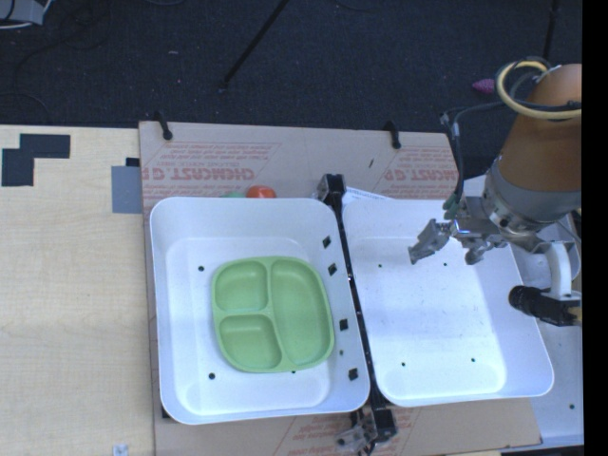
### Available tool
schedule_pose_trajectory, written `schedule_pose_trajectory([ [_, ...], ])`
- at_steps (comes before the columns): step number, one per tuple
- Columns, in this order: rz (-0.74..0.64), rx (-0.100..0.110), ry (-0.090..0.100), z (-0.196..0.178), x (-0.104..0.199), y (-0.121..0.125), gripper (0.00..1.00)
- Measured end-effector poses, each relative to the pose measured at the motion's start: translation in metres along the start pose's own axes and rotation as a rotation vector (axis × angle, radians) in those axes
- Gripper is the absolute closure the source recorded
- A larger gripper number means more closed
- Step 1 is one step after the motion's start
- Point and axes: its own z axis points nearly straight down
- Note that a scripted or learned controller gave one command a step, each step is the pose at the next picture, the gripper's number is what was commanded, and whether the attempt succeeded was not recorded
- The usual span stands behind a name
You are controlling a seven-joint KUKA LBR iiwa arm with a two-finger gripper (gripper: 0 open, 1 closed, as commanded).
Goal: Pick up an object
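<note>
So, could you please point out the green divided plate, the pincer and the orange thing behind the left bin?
Green divided plate (pixel 273 313): camera view, on the ridge where its compartments meet.
Pincer (pixel 429 243): camera view, at its tip over the right bin.
Orange thing (pixel 260 193): camera view, on its visible top.

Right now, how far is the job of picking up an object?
Nothing looks done yet. The green divided plate lies flat in the left bin, untouched. The pincer hangs over the right bin, away from the plate. Left to do: reach an object, grasp it and lift it.
</note>
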Motion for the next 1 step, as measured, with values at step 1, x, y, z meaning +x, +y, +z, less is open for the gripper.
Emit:
schedule_pose_trajectory([
  [1,0.0,0.004,0.0,0.0437,0.0017,0.0012,0.0],
])
